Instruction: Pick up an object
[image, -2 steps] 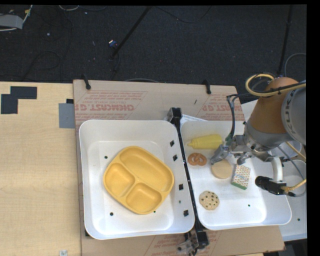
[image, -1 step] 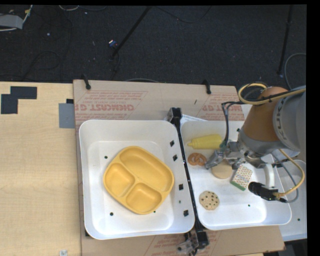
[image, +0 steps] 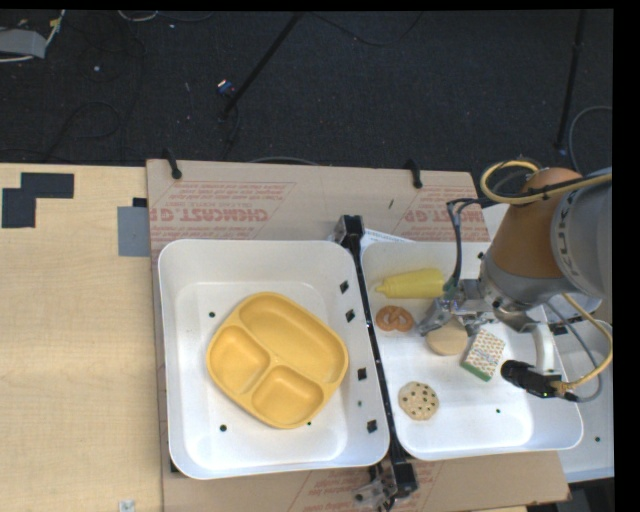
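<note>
Right bin (image: 560, 425)'s near floor lies open; corn (image: 410, 283), pretzel (image: 394, 319), cookie (image: 418, 400) crowd its left

Two white bins (image: 180, 300); one yellow tray (image: 277, 358); five small items (image: 418, 400) in right bin.

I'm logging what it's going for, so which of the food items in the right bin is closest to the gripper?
The pale tan bun-like piece, lying right beside the gripper. The pretzel and yellow corn lie farther left, and the chocolate chip cookie sits lower down.
</note>
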